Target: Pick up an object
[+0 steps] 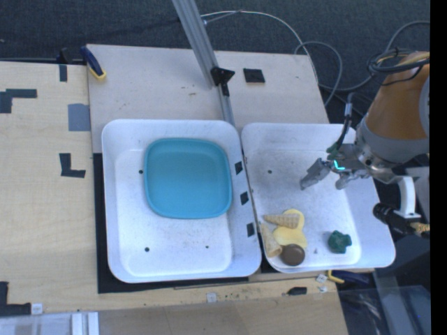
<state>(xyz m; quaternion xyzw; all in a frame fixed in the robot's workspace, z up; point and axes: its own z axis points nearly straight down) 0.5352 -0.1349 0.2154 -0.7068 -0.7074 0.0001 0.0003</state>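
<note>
- The table is pale wood-toned board marked with dark tape patches, and it carries two shallow white bins side by side; dark floor with loose cables lies beyond its far edge.
- Nearest the camera, in the right bin, a cluster of toy food sits against the near left corner: cream cone-like pieces, a yellow piece and a brown rounded one, all touching.
- Just beside that cluster, towards the near right corner, lies a small green object, on its own and apart from the bin wall.
- The green object looks light and somewhat lumpy, probably stiff plastic or rubber; being alone, it seems the easiest pick, taken across its narrow sides from above.
- The clustered pieces look smooth and rounded, so they may slip or roll, and neighbours could crowd the fingers.
- The left bin holds a blue square plate, flat and hard to take by anything but its rim.
- Farther back, the gripper hangs over the middle of the right bin, its fingers spread and holding nothing, well apart from the objects.
</note>
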